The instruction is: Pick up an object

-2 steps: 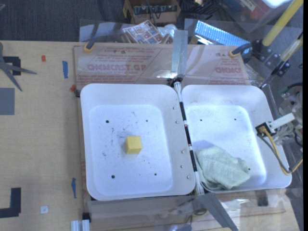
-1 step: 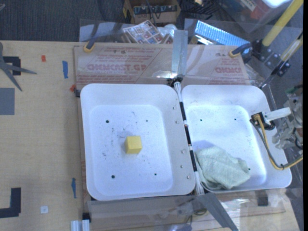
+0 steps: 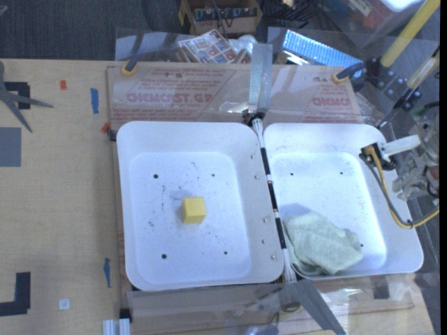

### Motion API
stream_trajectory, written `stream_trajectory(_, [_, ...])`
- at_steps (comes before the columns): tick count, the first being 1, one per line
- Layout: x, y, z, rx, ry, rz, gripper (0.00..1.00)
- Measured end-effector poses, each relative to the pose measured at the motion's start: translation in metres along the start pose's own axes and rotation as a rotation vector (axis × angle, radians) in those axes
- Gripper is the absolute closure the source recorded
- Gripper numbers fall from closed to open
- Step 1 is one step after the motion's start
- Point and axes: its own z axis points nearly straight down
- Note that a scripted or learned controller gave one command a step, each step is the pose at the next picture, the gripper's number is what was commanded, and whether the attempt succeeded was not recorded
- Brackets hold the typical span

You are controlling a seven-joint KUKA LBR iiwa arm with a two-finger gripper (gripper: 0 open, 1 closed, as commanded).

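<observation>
A small yellow cube rests near the middle of the left white bin. In the right white bin, a crumpled pale green cloth lies against the front left corner. My gripper hangs over the far right rim of the right bin, partly cut off by the view's edge, with a yellow cable looping below it. It is well apart from both the cloth and the cube.
A metal divider runs between the two bins. Clear plastic sheeting with red lettering lies behind them. Boxes and clutter stand beyond the bench's back edge. Blue tape marks dot the wooden bench on the left.
</observation>
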Motion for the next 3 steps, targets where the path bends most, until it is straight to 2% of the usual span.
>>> stream_trajectory(1, [-0.005, 0.008, 0.132, -0.002, 0.006, -0.111, 1.0])
stream_trajectory(2, [-0.044, 0.007, 0.131, 0.002, 0.011, -0.102, 1.0])
stream_trajectory(3, [-0.052, 0.005, 0.131, 0.001, 0.011, -0.229, 1.0])
